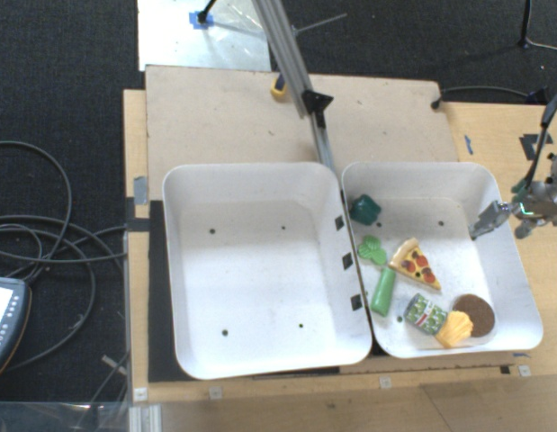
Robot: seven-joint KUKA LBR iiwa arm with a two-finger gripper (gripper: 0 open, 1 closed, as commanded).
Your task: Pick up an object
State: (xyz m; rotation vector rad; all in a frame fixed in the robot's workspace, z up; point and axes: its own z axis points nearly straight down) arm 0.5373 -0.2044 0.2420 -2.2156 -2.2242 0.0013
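Camera view: my gripper sits at the right bin rim w/ fingers spread, nothing between. Pizza slice lies mid-bin, looks light, rigid, flat; I'd pinch across its edges.

Legible text: none.
Green can label: printed pattern, too small to read.
Handheld screen at left edge: lit, content unreadable.

A lab is suggested by a plywood tabletop with two white bins, loose cables and dark carpet.
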